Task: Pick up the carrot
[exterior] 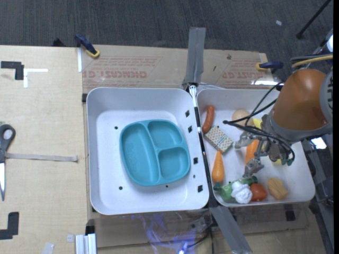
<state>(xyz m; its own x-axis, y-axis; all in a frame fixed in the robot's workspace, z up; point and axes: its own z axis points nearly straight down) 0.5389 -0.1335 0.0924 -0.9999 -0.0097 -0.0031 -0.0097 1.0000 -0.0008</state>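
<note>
Since the hand [254, 165], whose grip I cannot tell, hangs beside the carrot [217, 166], it may grab neighbouring vegetables [241, 190].

Bright, even light falls from above, and the white bins [143, 152] come out almost blown, their walls keeping little shading. Soft, short shadows sit under the blue tray [155, 152] at its lower edge. Below the left bin, a bluish-purple glare smears the bench front. Right of the bins, the arm's orange band [301, 100] is soft and out of focus. The dark floor above the bins looks grainy.
</note>
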